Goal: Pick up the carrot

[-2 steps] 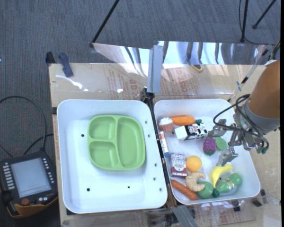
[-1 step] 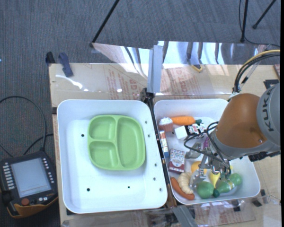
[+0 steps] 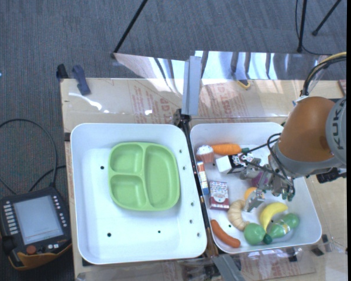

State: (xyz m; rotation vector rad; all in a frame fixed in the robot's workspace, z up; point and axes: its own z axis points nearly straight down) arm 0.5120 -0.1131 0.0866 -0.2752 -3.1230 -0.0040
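The carrot point(image 3: 226, 148) is orange with a green tip and lies flat near the back of the right bin point(image 3: 304, 157), beside a red-capped item point(image 3: 205, 152). My gripper point(image 3: 258, 194) hangs below the orange-banded wrist in the middle of that bin, to the right of the carrot and nearer the front. It hovers close over a small orange-yellow piece point(image 3: 249, 191). The carrot lies apart from the gripper, with a white block point(image 3: 224, 164) between them.
The right bin also holds a red box point(image 3: 219, 195), a bread roll point(image 3: 237, 214), a sausage point(image 3: 226, 233), a banana point(image 3: 272, 212) and green fruit point(image 3: 254, 233). A green divided plate point(image 3: 145, 175) lies in the left bin point(image 3: 88, 157).
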